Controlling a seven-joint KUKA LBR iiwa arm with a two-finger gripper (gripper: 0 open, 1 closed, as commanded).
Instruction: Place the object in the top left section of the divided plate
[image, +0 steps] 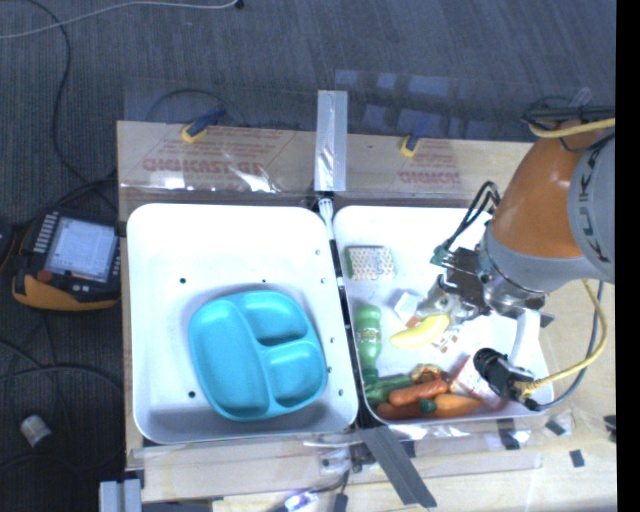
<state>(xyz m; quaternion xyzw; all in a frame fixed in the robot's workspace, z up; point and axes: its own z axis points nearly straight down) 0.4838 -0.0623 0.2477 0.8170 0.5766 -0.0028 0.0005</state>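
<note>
In the camera view, the grey arm (560, 215) with its orange band is reaching in from the right edge of the frame and hanging over the right bin (400, 225). The gripper (445, 305) is sitting low at the centre of that bin, just above a pale yellow object (420, 330) that looks like a banana-shaped toy. Whether that object is sitting between the fingers or merely lying under them cannot be told from this angle, and the gripper's opening is not readable either.

Other toy foods are lying in the lower part of the right bin: a green piece (368, 330) along the left wall, and orange carrots (430, 395) near the bottom edge. A small speckled pad (370, 262) is resting in the bin's upper left part.

The blue divided plate (258, 350) is sitting in the left bin (160, 260), toward the lower centre of the frame, well apart from the gripper, with nothing lying in its sections.

A handheld screen device (65, 260) is lying on the floor at the left edge of the frame.
</note>
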